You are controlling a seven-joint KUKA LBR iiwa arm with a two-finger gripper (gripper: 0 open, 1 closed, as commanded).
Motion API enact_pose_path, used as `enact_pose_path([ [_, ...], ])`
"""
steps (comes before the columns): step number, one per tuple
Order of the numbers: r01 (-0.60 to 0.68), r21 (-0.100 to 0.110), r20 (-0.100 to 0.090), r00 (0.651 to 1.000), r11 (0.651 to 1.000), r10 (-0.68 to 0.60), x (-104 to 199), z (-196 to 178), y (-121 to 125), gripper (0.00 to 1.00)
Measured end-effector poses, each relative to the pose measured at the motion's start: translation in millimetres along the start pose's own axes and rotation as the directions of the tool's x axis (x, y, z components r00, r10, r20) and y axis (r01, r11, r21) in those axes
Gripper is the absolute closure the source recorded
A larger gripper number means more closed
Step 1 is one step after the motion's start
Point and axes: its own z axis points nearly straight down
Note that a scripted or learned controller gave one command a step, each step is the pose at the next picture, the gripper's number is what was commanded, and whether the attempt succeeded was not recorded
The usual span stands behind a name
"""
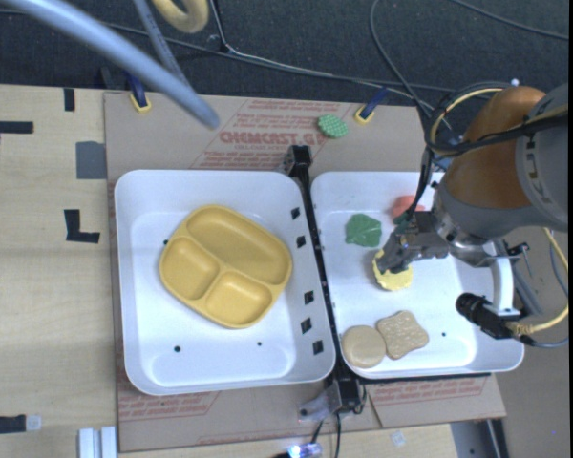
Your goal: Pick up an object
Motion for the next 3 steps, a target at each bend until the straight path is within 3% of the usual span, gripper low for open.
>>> enact_pose_path([
  [3, 0.003, 0.002, -0.001, 1.0, 1.0, -0.003, 173.9, -6.0, -10.3, 1.0],
])
